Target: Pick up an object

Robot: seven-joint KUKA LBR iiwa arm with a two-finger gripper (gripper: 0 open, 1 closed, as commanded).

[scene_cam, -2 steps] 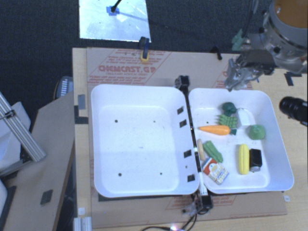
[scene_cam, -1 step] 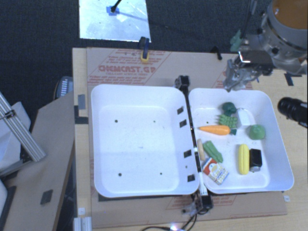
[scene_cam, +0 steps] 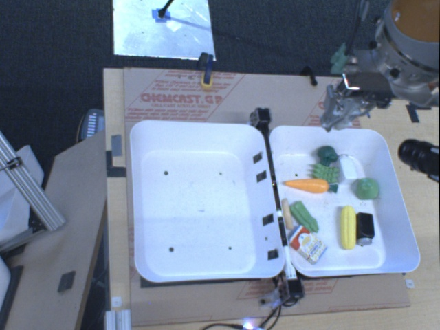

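**Hanging Above the Toy Bin**

Looking down on two white bins sitting side by side on a bench. Seeing the gripper [scene_cam: 339,113] hanging over the far edge of the right bin [scene_cam: 393,158], up above the toys and not touching any of them. Carrying nothing that can be seen. Too blurry to tell if squeezing or let go.

Finding all the toys lying in the right bin. Spotting an orange carrot [scene_cam: 307,184] near the middle, just beside a green spiky toy [scene_cam: 330,173]. Spotting a dark green lump [scene_cam: 327,155] closest to the gripper, and a green ball [scene_cam: 367,188] farther right. Noticing a yellow toy [scene_cam: 348,227] touching a black block [scene_cam: 365,225] toward the near side. Noticing a long green toy [scene_cam: 304,216] near a little red and white box [scene_cam: 308,245].

Seeing the left bin [scene_cam: 199,125] well apart from the gripper.
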